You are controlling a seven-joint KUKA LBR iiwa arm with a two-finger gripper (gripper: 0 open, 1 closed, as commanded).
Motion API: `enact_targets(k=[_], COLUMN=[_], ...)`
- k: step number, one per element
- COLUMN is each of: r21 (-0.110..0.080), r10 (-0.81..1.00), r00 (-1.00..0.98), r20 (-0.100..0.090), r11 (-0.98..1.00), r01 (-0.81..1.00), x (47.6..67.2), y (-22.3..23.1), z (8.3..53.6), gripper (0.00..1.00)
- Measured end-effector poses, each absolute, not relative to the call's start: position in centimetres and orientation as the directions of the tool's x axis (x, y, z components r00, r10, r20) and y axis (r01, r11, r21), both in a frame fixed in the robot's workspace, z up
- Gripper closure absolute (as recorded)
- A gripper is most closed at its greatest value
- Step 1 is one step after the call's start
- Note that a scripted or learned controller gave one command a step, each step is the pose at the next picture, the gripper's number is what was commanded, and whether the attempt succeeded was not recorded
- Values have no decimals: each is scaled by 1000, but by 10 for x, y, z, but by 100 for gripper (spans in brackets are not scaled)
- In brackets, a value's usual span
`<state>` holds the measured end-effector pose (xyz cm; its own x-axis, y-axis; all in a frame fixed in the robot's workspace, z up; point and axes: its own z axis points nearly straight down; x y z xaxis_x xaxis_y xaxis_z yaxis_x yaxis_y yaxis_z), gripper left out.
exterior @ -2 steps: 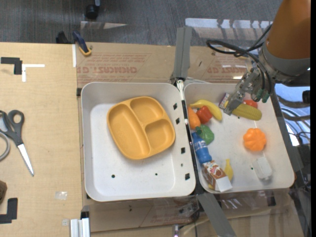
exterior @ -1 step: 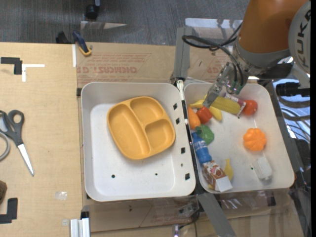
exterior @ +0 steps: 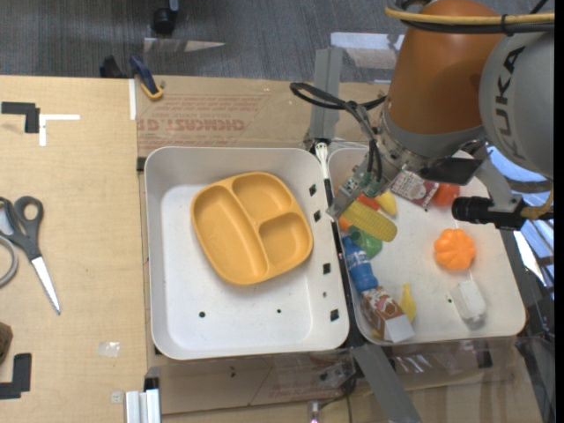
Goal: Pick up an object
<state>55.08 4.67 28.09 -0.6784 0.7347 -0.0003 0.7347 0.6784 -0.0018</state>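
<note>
My gripper (exterior: 354, 196) hangs below the big orange wrist band at the upper left corner of the right bin (exterior: 493, 324), close to the wall between the bins. A yellow corn cob (exterior: 371, 222) lies just below and to the right of it, with a green toy (exterior: 367, 244) beneath the cob. The arm's body covers the top of this bin. Other objects here are a blue bottle (exterior: 359, 268), an orange pumpkin (exterior: 455, 248), a white piece (exterior: 469, 300), a small brown and white carton (exterior: 388, 315) and a red and white packet (exterior: 411, 186).
The left bin (exterior: 176, 307) holds a yellow divided plate (exterior: 253, 226). Scissors (exterior: 32, 245) lie on the wooden bench at the far left. A black cable loops from the arm over the bins' upper divider (exterior: 322, 100).
</note>
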Motion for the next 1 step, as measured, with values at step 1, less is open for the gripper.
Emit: enact_targets(k=[1], r21=[-1], r10=[618], r00=[-786], r20=[-2], r11=[786], r01=[618], x=[605], y=[69], z=[264], gripper=[100])
